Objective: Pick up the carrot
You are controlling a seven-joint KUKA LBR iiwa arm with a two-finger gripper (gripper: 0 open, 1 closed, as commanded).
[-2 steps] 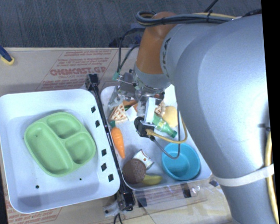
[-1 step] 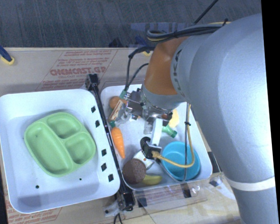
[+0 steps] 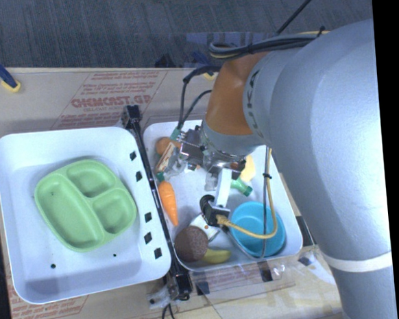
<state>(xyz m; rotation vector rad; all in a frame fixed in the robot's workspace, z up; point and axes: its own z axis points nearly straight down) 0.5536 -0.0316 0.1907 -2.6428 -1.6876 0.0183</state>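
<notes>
claw poised over the right bin, carrot lying free beside it

standing here, i see the grey arm (image 3: pixel 322 146) reaching in from the right and bending down over the right bin (image 3: pixel 187 196). its claw (image 3: pixel 177 158) sits low in the bin's far left part. the wrist and its cables crowd that spot, so i cannot tell whether the claw is open or closed. nothing i can see is gripped in it.

the carrot (image 3: pixel 168 201) lies flat on the bin floor, tight along the left wall. its thick end points far and its tip points near. it sits just near of the claw, close but apart from it. my guess is the claw is lined up for a drop onto the thick end. the wall so close on one side leaves little room there, which could spoil the grab.

a brownish-orange lump (image 3: pixel 162 146) sits in the far left corner, just beside the claw, and could be nudged or taken by mistake. nearer to me are a brown round fruit (image 3: pixel 191 242) and a banana (image 3: pixel 217 256), with a blue bowl (image 3: pixel 259 230) to their right. all of them sit clear of the carrot.

the left bin (image 3: pixel 15 177) holds just a green plate (image 3: pixel 86 204) with three sections. both bins rest on the cardboard-covered surface (image 3: pixel 56 91). the pick looks not yet done.
</notes>
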